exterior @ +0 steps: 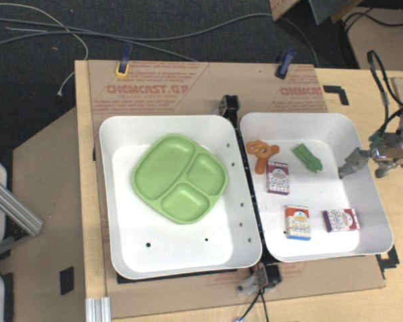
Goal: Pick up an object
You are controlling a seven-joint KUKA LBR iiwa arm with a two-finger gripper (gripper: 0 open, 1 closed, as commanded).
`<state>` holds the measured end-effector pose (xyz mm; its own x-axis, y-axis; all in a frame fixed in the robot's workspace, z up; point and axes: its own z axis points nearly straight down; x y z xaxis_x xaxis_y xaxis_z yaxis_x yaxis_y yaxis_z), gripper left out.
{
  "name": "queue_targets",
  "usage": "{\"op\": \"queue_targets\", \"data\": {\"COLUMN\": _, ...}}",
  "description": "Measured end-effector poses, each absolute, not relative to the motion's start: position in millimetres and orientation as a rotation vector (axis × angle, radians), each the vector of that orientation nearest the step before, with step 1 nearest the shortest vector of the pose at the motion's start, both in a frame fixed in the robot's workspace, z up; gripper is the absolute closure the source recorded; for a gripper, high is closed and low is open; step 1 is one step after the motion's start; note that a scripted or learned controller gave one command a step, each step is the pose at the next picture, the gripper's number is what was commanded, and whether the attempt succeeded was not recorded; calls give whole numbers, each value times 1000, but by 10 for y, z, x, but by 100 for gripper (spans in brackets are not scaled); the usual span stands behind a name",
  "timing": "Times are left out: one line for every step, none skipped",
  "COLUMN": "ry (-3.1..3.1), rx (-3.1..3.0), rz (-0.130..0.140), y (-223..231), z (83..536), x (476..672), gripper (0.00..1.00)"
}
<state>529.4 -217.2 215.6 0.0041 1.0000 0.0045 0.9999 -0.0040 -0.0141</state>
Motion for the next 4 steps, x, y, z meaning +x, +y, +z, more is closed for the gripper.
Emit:
{"op": "queue_targets", "data": {"ry": -2221, "rx": -2221, "rz": 0, "y": -2166, "z": 2230, "x": 5325, "gripper": 0}}
{"op": "queue_targets", "data": {"ry": -2219, "rx": -2216, "rz": 2, "y": -2084, "z": 1661, "x": 5380, "gripper": 0}}
{"op": "queue_targets", "data": {"ry": -2215, "rx": -2216, "rz": 4, "y": -2085, "z": 1025, "x": 5355, "gripper": 0}}
{"op": "queue_targets", "data": {"ry": -2219, "rx": -2218, "rz": 2, "y": -2078, "z": 840, "x": 5353, "gripper": 0}}
